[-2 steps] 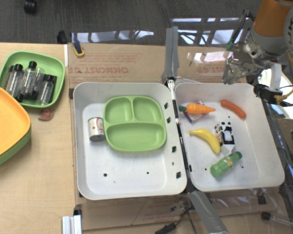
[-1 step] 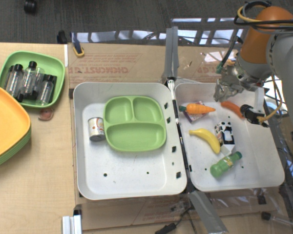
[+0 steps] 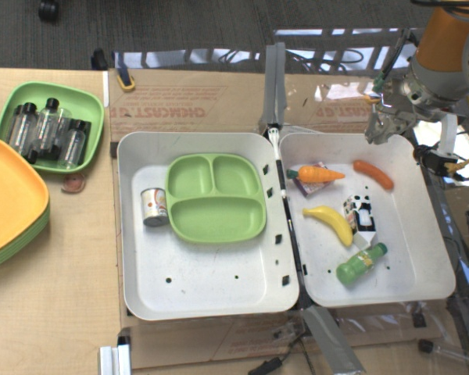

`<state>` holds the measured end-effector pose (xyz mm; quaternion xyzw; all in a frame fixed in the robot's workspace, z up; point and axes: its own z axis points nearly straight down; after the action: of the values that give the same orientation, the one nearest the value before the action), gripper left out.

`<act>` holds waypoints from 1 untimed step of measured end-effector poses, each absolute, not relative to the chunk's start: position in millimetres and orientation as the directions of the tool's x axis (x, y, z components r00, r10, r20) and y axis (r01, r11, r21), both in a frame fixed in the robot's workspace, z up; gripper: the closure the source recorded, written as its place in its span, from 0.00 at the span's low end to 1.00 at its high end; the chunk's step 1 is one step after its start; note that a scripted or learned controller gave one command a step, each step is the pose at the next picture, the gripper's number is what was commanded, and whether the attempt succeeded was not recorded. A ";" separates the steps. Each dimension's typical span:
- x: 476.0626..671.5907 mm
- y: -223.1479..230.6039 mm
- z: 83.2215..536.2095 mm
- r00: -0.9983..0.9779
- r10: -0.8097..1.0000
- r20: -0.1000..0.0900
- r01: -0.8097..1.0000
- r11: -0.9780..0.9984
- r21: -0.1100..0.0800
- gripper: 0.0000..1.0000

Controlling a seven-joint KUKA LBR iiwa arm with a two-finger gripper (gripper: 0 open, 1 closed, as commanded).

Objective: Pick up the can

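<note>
The can (image 3: 154, 207) is small, with a white and red label, and lies on its side in the left bin (image 3: 211, 287), touching the left edge of a green divided plate (image 3: 216, 197). My gripper (image 3: 384, 127) hangs over the far right corner of the right bin (image 3: 422, 272), far from the can. Nothing shows between its fingers.
The right bin holds a toy carrot (image 3: 319, 175), a sausage (image 3: 374, 173), a banana (image 3: 331, 222), a black-and-white packet (image 3: 360, 212) and a green bottle (image 3: 359, 263). Left of the bins are a green tray of vials (image 3: 48, 127) and stacked orange plates (image 3: 12, 205).
</note>
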<state>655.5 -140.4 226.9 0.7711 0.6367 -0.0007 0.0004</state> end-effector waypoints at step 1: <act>636.4 -94.0 219.3 0.210 0.978 -0.001 0.978 -0.210 -0.003 1.00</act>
<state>636.4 -94.0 219.3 0.7778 0.6286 -0.0014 -0.0006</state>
